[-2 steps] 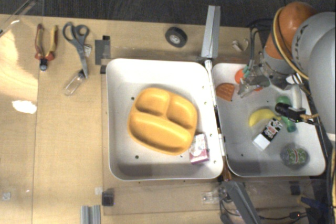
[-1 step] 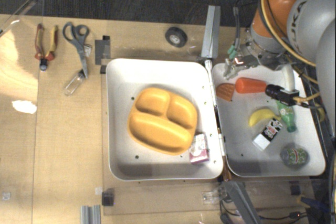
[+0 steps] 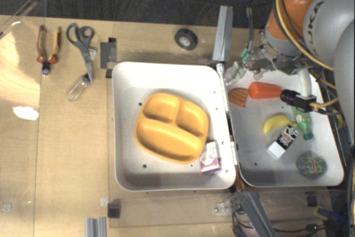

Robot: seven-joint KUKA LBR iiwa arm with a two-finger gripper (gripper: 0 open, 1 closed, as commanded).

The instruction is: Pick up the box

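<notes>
A small pink and white box [image 3: 210, 157] lies in the near right corner of the left bin [image 3: 125, 119], pressed against a large yellow bread-shaped object [image 3: 172, 126]. A black and white box [image 3: 283, 141] lies in the right bin [image 3: 260, 172], just below a yellow banana [image 3: 275, 122]. My gripper [image 3: 246, 65] hangs over the far left corner of the right bin, beside the divider between the bins, well away from both boxes. Nothing shows in its grasp.
In the right bin lie an orange carrot-like piece [image 3: 260, 91], a green bottle [image 3: 303, 122] and a green ball [image 3: 310, 164]. The arm [image 3: 310, 14] covers that bin's far right. Scissors [image 3: 84, 47], pliers [image 3: 47, 48] and a tape roll [image 3: 186, 38] rest on the bench.
</notes>
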